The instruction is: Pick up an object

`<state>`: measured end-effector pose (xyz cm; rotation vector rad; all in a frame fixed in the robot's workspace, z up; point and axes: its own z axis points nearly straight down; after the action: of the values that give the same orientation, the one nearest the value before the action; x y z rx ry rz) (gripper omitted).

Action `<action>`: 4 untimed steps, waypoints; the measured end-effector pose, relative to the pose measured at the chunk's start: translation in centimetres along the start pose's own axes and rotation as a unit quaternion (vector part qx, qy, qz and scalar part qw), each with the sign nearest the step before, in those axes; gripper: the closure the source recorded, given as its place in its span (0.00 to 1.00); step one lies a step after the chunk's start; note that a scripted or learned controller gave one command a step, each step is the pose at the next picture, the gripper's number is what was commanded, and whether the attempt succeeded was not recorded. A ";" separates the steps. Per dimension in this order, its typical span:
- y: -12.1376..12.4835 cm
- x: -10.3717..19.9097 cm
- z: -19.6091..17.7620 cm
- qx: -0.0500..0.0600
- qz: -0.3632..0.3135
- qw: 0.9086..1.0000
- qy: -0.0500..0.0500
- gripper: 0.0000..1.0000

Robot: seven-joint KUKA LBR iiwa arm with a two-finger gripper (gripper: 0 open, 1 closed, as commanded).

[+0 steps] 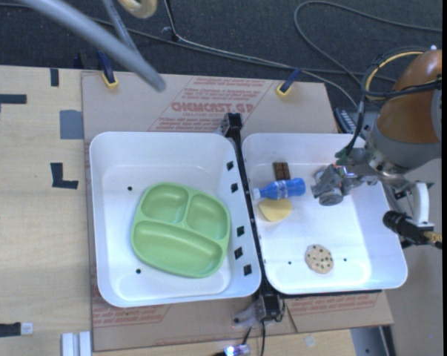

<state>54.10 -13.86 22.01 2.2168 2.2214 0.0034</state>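
Three items lie in the right white bin point(379, 273); the end effector point(329, 187), grip state unreadable, hovers at three o'clock of the blue plastic bottle point(282, 190), which could roll away.

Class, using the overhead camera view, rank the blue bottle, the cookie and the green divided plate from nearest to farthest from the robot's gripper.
Measured from the gripper in the right bin:
1. Blue bottle, just to its left in the same bin.
2. Cookie, nearer the bottom edge of the same bin.
3. Green divided plate, across the divider in the left bin.
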 end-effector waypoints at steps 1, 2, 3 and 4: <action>0.1 0.0 -2.1 0.001 0.000 1.000 0.000 1.00; 1.8 5.9 -1.5 0.003 -0.002 1.000 0.001 1.00; 1.8 12.0 -0.8 0.003 -0.002 1.000 0.001 1.00; 3.5 17.6 -1.3 0.002 -0.003 1.000 0.001 1.00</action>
<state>57.51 3.77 23.33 2.2137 2.2310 0.0007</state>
